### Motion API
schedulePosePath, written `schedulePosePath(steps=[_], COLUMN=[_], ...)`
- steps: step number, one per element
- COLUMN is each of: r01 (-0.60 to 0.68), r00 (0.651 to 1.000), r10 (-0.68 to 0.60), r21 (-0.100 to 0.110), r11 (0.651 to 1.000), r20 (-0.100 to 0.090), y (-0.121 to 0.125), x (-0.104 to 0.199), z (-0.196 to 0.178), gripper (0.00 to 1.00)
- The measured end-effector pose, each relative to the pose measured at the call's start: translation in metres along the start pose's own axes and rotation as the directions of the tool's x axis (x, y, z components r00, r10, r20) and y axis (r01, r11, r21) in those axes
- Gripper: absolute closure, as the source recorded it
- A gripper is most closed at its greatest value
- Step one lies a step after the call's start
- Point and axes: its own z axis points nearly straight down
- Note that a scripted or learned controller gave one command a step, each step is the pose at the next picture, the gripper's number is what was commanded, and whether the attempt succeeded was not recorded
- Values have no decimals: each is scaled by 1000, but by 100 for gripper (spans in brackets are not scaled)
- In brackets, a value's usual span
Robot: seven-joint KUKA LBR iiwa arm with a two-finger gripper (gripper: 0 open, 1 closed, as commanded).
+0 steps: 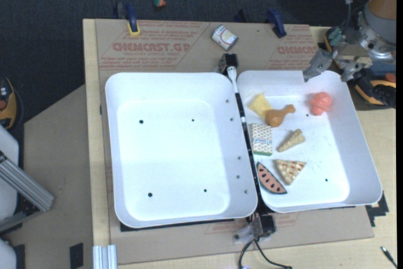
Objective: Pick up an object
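Right bin [352, 135]: ball [320, 103] far right | drumstick [279, 114] and wedge [259, 103] toward left wall | packet [261, 138], cone [291, 140] mid | pizza slice [289, 169], melon slice [271, 179] front | left bin [173, 148] alongside | small box [224, 37] behind bins.

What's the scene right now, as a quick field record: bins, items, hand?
left bin: white, shallow
right bin: white, shallow
items in right bin: yellow wedge, drumstick, pink ball, patterned block, cone, pizza slice, watermelon slice
hand: above the right bin's far edge, nothing seen between its fingers
outside bins: small box on the board
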Motion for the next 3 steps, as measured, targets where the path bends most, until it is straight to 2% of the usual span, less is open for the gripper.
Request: schedulePosePath(steps=[1, 2, 3], r01=[3, -1, 2], r00=[1000, 1000, 1000], r10=[-3, 1, -2], r21=[11, 12, -5], r11=[1000, 1000, 1000], r20=[-3, -3, 1], y=[30, -3, 47], x=[30, 39, 45], z=[110, 192, 190], gripper=[0, 0, 0])
